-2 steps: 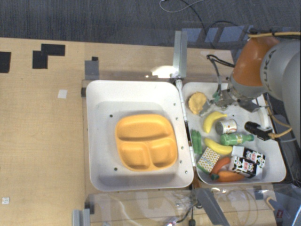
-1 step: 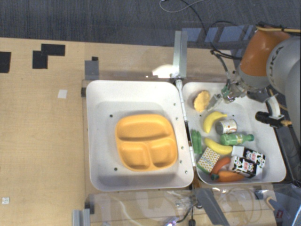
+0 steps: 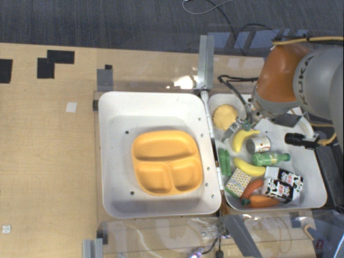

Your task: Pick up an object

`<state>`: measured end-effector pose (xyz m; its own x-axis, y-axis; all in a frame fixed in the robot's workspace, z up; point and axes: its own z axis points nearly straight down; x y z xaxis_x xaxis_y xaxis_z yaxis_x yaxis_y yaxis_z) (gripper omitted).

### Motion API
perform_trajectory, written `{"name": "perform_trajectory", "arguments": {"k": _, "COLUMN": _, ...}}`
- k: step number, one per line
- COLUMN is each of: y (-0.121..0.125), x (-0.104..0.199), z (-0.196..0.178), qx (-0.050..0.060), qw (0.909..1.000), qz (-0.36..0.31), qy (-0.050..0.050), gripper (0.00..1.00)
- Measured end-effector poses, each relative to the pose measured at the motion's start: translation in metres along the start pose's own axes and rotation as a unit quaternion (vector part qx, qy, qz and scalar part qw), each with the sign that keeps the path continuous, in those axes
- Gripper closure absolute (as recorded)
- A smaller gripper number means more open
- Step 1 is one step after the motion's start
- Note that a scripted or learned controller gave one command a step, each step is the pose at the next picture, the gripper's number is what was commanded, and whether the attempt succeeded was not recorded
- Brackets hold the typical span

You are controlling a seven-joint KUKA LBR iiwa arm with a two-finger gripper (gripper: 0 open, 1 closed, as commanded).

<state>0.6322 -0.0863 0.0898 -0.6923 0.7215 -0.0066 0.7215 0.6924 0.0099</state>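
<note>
Bins sit side by side at the centre of the frame on a pale wooden bench [image 3: 48, 160]. The left bin [image 3: 113, 144], the larger in view, holds a yellow divided tray [image 3: 164, 161] lying flat at its middle, with three compartments facing up.

The right bin [image 3: 317, 190] is crowded. At its upper left lies a round yellowish fruit [image 3: 224, 114]. Just below and right of it is a banana [image 3: 243, 138], and a second banana [image 3: 248, 167] lies lower, near the bin's middle. A small silver can [image 3: 261, 143] lies on its side beside the upper banana, with a green bottle [image 3: 270, 158] on its side just under it. A green item [image 3: 224, 162] rests against the bin's left wall. Toward the bottom are a checkered packet [image 3: 238, 183], an orange carrot-like piece [image 3: 259, 200] and a black-and-white box [image 3: 285, 184].

The grey arm [image 3: 322, 85] with its orange band enters from the upper right. Its gripper [image 3: 239, 126] is low over the upper part of the right bin, between the round fruit and the upper banana, right by the banana's top end. Whether the fingers are apart or together cannot be told at this angle, and nothing is clearly seen between them.
</note>
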Motion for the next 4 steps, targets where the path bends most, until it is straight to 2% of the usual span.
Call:
{"name": "perform_trajectory", "arguments": {"k": 1, "y": 0.003, "x": -0.002, "z": -0.014, "qx": -0.004, "qw": 1.0000, "qz": 0.000, "qy": -0.003, "gripper": 1.00}}
{"name": "perform_trajectory", "arguments": {"k": 2, "y": 0.003, "x": -0.002, "z": -0.014, "qx": -0.004, "qw": 1.0000, "qz": 0.000, "qy": -0.003, "gripper": 0.00}}
{"name": "perform_trajectory", "arguments": {"k": 3, "y": -0.035, "x": -0.008, "z": 0.000, "qx": 0.001, "qw": 0.9724, "qz": 0.234, "qy": 0.000, "gripper": 0.00}}
{"name": "perform_trajectory", "arguments": {"k": 4, "y": -0.066, "x": -0.006, "z": -0.037, "qx": 0.003, "qw": 0.9552, "qz": 0.296, "qy": 0.000, "gripper": 0.00}}
